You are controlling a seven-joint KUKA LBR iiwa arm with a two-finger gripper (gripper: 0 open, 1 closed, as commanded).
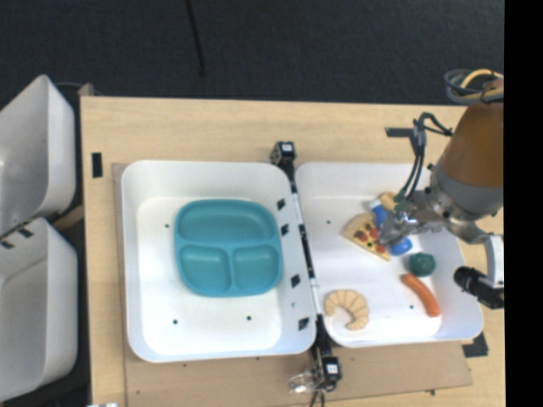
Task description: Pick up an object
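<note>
The right bin holds several toy foods. A yellow pizza slice lies at its middle, with a blue piece at the slice's right end. A green round piece, an orange sausage-like piece and a tan croissant lie nearer the front. My gripper reaches in from the right and sits low over the right end of the pizza slice, right by the blue piece. Its body hides what lies directly beneath it.
The left bin holds a teal divided plate. A ridge with black clips separates the two bins. The arm's orange band stands over the right bin's far right corner.
</note>
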